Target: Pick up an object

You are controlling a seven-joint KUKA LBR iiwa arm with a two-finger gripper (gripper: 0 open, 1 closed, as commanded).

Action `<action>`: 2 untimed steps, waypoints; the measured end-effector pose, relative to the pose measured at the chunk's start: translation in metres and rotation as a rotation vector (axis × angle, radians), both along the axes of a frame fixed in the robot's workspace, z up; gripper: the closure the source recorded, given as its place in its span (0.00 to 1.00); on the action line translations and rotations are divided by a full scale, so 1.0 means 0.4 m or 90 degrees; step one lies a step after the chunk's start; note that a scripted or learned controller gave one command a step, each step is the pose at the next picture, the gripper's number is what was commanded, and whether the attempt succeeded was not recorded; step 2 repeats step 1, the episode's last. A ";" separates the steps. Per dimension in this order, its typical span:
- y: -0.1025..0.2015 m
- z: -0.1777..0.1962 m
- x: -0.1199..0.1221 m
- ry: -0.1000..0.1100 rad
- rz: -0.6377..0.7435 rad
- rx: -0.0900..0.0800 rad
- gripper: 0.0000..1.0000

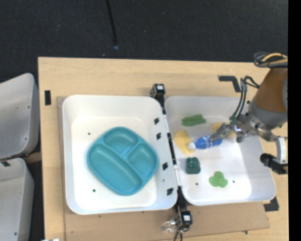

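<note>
Here the gripper [226,130] hangs low in the right bin [241,195], reaching in from the right under the grey wrist and the orange band of the arm [271,92]; whether it is spread or closed, I cannot tell, since the wrist and cables crowd it; nothing can be seen clamped in it.

Counted, the right bin bears five loose things. One blue object with a white end [204,143] lies just left of the gripper, its near end touching or almost touching the tool, I cannot tell which; one yellow piece [181,139] lies further left, against the blue object's white tip; one flat green piece [193,120] lies up and to the left of the gripper, near the bin's far wall; one dark green block [192,165] sits below and left; one light green lump [218,180] sits below the gripper, well apart from it. A small yellowish bit shows just above the gripper, too hidden to name.

There are two bins; the left bin [72,134] holds one teal divided plate [122,160], well apart from the tool.

The bare white floor lies below and right of the gripper, toward the near right corner; the clips [166,149] along the shared rim stand beyond the yellow piece.
</note>
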State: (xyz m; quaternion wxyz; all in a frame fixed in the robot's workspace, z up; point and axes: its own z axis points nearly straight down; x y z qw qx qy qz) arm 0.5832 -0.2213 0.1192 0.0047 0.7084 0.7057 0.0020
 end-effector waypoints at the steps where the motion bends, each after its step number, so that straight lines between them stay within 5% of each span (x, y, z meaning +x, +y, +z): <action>1: -0.003 0.030 0.005 -0.004 0.000 -0.001 1.00; 2: -0.003 0.030 0.005 -0.004 0.000 -0.001 1.00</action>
